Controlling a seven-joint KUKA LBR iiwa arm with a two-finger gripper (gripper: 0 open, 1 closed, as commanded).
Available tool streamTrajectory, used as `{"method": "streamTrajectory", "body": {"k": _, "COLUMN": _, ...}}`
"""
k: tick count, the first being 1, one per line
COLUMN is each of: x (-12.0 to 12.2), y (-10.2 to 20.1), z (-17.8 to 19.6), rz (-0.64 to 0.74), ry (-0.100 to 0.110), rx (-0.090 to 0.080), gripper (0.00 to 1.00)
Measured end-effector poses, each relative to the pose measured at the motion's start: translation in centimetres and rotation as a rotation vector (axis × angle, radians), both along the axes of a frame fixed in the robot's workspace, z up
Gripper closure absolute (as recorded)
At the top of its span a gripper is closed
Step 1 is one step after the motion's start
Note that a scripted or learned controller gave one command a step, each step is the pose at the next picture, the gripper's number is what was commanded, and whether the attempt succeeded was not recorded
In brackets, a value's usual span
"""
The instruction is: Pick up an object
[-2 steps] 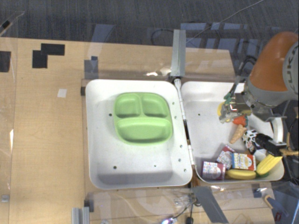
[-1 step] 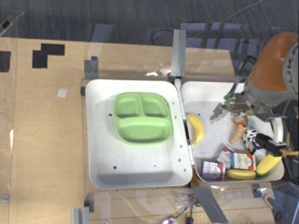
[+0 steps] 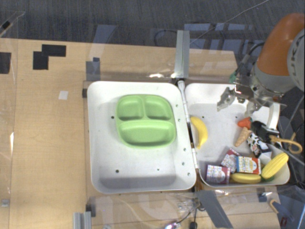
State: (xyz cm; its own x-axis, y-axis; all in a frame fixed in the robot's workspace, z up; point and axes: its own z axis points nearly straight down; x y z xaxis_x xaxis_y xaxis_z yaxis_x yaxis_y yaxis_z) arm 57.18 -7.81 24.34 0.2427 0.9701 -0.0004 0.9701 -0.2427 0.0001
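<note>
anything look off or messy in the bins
Nothing looks spilled or broken. The green tray lies flat and alone in the left bin. The right bin's toys crowd its near right corner, with one banana lying apart by the divider.

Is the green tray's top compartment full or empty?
Empty. The green tray in the left bin shows bare green in all compartments.

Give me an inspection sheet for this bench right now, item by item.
Surface: wooden bench bearing left bin and right bin.
Job's things: banana, ice cream cone, corn cob, small boxes in right bin.
Clutter: green divided plate in left bin.
Grippers: gripper above right bin, nothing between its fingers.
Cables: thin cable across floor.
Surroundings: dark carpet.
</note>
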Motion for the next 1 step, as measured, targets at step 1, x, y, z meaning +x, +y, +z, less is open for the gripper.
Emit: {"method": "streamTrajectory", "body": {"k": 1, "x": -3.50, "y": -1.12, "z": -15.07, "rz": 0.131, "ry": -0.006, "rx": 0.000, "gripper": 0.00}}
